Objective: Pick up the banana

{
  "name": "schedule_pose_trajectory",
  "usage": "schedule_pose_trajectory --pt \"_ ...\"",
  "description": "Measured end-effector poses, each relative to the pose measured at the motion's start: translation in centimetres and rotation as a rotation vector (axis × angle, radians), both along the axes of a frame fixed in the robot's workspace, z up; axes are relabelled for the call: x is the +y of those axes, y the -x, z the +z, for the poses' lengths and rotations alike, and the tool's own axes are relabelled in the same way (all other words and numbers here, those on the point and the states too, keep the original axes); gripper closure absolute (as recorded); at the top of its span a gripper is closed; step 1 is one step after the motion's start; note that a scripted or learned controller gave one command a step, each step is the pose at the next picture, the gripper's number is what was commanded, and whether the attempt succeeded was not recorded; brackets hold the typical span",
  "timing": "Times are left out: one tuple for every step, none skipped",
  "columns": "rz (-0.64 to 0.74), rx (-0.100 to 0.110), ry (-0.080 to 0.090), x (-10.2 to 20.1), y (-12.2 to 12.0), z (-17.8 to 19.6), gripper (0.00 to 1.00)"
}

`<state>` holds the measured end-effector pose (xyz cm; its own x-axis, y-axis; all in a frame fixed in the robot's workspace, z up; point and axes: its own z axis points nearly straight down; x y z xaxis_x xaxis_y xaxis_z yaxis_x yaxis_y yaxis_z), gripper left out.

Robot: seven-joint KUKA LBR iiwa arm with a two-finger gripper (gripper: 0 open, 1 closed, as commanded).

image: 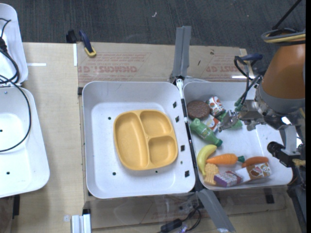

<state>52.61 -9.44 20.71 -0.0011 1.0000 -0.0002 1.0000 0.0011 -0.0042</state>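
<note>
The banana (204, 155) lies in the right bin (279, 182), near its lower-left corner, just left of a carrot (224, 159) and below a green bottle (204, 131). The gripper (232, 121) hangs over the bin's upper middle (whether clenched or released cannot be told). The left bin (97, 130) holds a yellow divided plate (145, 139).

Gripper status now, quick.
Gripper: over the right bin, fingers' state cannot be told; banana lies in the bin, not held.
</note>
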Motion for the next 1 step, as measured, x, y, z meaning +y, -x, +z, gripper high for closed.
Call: schedule_pose_trajectory --pt "0.085 0.0 -0.001 0.08 3.96 -11.7 0.0"
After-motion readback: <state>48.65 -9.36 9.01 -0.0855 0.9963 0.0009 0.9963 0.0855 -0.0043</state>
